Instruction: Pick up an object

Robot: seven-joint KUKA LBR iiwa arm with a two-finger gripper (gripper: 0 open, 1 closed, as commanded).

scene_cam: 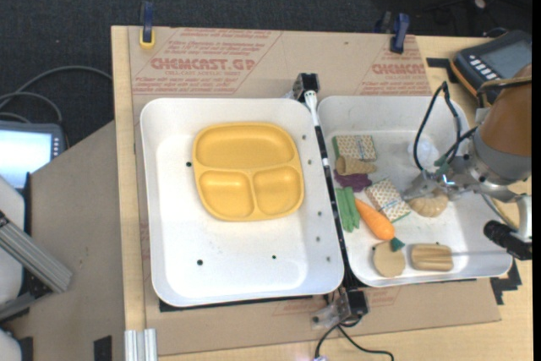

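Observation:
The right bin (385, 110) holds several toy foods. Among them are an orange carrot (374, 218), a green pod (347, 209), a purple piece (352, 179) and a patterned cracker box (357, 148). A patterned packet (389, 199), a round tan biscuit (390, 260), a tan loaf (430, 257) and a beige lump (430, 205) also lie there. My gripper (425, 189) reaches in from the right and sits low over the bin, just above the beige lump and right of the patterned packet. Nothing is seen lifted.
The left bin (169, 249) holds a yellow divided plate (248, 169). Black cables (435, 123) loop over the right bin's back part. A device with a screen (490, 63) sits at the bench's far right. Clamps (147, 23) hold the cardboard at the back edge.

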